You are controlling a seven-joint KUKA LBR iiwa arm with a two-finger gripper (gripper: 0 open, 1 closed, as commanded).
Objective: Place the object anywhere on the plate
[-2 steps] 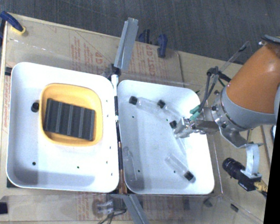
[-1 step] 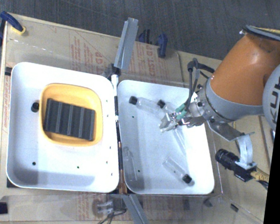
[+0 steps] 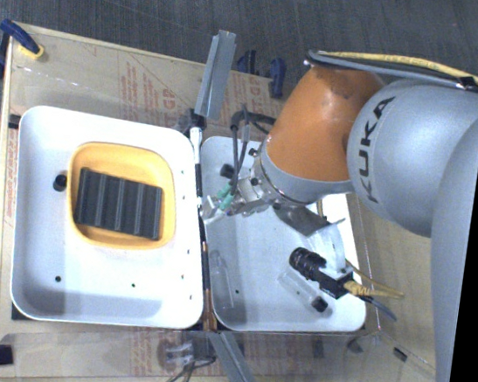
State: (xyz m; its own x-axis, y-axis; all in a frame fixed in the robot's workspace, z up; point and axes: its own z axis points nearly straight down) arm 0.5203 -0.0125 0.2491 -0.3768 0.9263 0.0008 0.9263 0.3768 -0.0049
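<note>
Two white bins stand side by side, and the yellow plate [image 3: 129,160] lies in one bin [image 3: 25,270]. A dark ribbed block [image 3: 121,204] rests on the plate, covering its middle. Beside the plate, over the other bin [image 3: 249,311], hangs the gripper [image 3: 224,200]. We cannot tell how wide it is open or whether it holds anything.

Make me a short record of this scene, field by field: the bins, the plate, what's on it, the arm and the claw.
left bin: holds yellow plate
on plate: dark ribbed block, lying flat
right bin: under the arm
arm: reaches in from the view's right
claw: low, by the right bin's left wall
held item: cannot tell
</note>
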